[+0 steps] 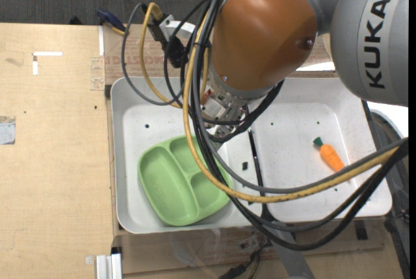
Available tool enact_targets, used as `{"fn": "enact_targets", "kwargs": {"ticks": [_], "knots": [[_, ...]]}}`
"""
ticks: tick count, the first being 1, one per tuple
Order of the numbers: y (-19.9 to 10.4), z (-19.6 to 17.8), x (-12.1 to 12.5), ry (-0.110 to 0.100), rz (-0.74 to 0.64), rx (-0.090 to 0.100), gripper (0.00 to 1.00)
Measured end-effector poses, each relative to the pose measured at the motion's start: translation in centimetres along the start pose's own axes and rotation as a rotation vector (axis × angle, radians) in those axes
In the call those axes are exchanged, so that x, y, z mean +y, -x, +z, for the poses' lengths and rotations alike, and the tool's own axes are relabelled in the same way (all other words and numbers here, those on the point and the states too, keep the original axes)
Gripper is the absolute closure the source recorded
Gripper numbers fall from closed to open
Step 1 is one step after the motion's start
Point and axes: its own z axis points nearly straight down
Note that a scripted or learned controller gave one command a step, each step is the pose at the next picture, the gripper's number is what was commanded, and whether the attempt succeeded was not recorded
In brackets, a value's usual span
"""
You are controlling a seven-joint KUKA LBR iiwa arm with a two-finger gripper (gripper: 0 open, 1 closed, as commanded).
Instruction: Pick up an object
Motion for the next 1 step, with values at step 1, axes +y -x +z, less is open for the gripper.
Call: {"fn": "enact_targets", "kwargs": {"ticks": [1], "knots": [[5.04, 16.89, -2.31, 0.003, -0.234, -0.002, 1.0]]}}
